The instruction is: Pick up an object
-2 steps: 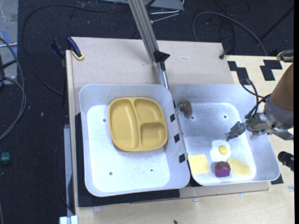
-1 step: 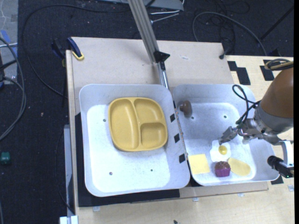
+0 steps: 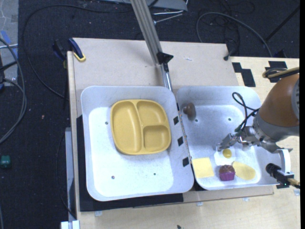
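A small yellow ball (image 3: 227, 152) lies in the right bin (image 3: 209, 113), just below the gripper (image 3: 228, 142), whose grip state cannot be told. A purple object (image 3: 227, 172) and yellow block (image 3: 202, 167) lie farther below; a brown object (image 3: 189, 110) sits up-left.

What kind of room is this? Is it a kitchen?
Probably a robot lab, not a kitchen. A robot arm reaches over two white bins holding a yellow divided plate and small toy-like pieces, with cables across the dark floor.
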Robot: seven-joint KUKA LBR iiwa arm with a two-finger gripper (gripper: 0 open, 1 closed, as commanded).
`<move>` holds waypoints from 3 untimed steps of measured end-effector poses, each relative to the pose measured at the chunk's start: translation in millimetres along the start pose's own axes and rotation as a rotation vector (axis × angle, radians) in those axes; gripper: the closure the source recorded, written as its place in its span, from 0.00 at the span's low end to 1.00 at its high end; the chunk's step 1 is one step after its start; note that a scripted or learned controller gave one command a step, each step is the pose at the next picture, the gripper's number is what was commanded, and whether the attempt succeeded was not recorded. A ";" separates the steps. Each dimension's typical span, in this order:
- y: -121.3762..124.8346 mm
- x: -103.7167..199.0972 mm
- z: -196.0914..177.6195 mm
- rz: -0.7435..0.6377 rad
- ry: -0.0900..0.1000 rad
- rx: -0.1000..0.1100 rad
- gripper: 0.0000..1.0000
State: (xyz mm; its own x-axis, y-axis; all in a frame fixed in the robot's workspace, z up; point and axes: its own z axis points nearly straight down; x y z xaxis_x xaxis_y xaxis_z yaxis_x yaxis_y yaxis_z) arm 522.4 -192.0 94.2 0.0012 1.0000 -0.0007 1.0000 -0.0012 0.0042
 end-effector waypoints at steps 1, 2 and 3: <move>1.9 -0.4 -12.1 0.000 -0.003 -0.007 1.00; -1.7 -10.2 -67.0 0.000 -0.002 -0.001 1.00; -10.0 -8.4 -119.4 -0.003 -0.002 -0.002 1.00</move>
State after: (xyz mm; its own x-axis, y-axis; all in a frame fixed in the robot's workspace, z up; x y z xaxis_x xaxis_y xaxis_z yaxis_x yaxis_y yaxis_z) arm 511.9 -200.2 213.5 -0.0015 1.0000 -0.0029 1.0000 0.0015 0.0059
